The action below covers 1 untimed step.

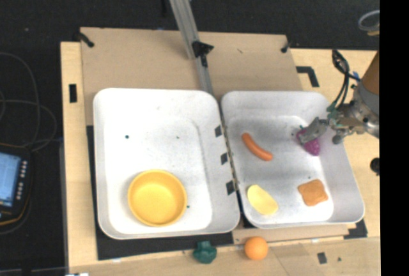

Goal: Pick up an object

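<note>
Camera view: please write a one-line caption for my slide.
Gripper over a purple object in the right bin; yellow bowl in the left bin.

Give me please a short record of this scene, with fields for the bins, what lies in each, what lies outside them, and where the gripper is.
left bin: holds a yellow bowl near its front
right bin: holds an orange sausage, a pale yellow piece, a brown bread-like piece and a purple object
outside the bins: an orange ball and a green object on the bench's front edge
gripper: over the right bin's right side, at the purple object; grasp cannot be told
</note>
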Each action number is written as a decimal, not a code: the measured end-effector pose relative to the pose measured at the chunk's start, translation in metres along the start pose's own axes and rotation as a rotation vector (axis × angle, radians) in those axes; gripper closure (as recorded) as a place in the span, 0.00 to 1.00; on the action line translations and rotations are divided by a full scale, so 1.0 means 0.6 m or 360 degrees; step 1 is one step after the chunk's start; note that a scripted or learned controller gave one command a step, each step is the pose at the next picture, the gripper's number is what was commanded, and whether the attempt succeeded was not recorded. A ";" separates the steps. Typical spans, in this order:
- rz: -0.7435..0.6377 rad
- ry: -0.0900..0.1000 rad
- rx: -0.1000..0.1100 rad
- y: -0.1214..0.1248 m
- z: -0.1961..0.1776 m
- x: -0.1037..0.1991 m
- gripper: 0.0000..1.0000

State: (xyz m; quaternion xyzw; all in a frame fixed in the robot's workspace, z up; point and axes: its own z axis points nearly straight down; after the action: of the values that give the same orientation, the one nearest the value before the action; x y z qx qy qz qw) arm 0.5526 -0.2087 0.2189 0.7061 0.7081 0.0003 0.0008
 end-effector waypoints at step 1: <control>0.0000 0.0000 0.0000 0.000 0.000 0.000 0.00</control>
State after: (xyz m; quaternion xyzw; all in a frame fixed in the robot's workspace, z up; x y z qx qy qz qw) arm 0.5526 -0.2086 0.2189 0.7061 0.7081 0.0004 0.0008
